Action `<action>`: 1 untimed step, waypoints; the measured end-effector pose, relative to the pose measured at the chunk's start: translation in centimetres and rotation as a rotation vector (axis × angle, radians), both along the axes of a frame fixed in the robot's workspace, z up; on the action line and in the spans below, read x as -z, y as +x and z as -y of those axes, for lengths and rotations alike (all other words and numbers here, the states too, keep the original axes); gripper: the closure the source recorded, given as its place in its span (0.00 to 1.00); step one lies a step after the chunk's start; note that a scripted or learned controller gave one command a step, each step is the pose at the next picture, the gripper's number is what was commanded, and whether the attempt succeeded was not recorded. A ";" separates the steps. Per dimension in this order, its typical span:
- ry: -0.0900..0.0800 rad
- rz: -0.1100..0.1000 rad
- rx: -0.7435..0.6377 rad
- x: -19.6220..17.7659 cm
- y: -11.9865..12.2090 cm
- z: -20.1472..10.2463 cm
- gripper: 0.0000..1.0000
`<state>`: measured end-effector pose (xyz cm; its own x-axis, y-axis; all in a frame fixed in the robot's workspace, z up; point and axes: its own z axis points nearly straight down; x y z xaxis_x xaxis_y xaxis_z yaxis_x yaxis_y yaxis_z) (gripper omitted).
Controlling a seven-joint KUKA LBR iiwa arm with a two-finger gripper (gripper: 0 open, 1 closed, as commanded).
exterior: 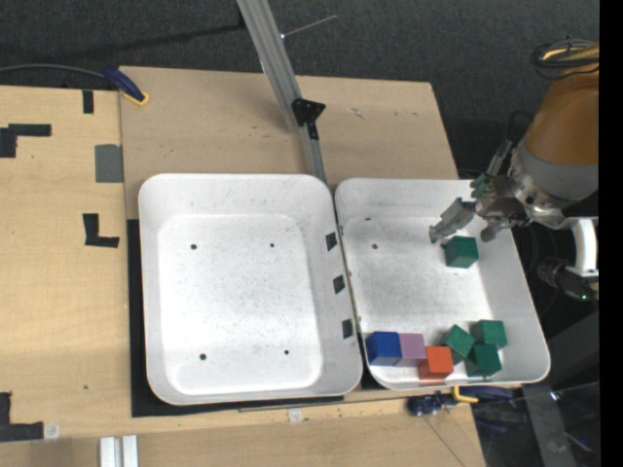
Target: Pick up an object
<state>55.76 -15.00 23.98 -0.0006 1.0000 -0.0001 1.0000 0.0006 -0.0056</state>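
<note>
A cluster of small blocks is seen at the near edge of the right bin (506,290), the part of the scene closest to the camera. In it, a blue cube (384,346) is set farthest toward the left bin (156,261), with a pale purple cube (412,345) touching it. An orange cube (438,361) lies just beside the purple one, against the near rim. Three green blocks are grouped beyond it: one tilted block (459,340), one at the near right corner (484,359), and one just behind that (493,333).

A further green cube (461,252) is located apart from the cluster, toward the far right part of the right bin. The gripper (471,221) is positioned just above and behind this cube. Its two fingers are spread apart, one toward the bin's centre and one toward its right wall. Nothing is held between them; whether a fingertip touches the cube cannot be told.

The arm's orange band (569,115) is seen beyond the right bin's right rim, above a grey wrist.

Both bins are shallow, white, speckled trays with rounded corners, resting side by side on a light wooden bench (214,125). A slanted metal bar (268,37) crosses behind the right bin. Dark carpet (389,17) lies beyond the bench.
</note>
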 end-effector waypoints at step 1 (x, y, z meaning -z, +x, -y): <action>0.000 -0.001 0.000 4.8 0.5 0.5 0.00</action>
<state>56.28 -15.47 19.19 -0.0006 1.0000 0.0001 1.0000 0.0006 -0.0062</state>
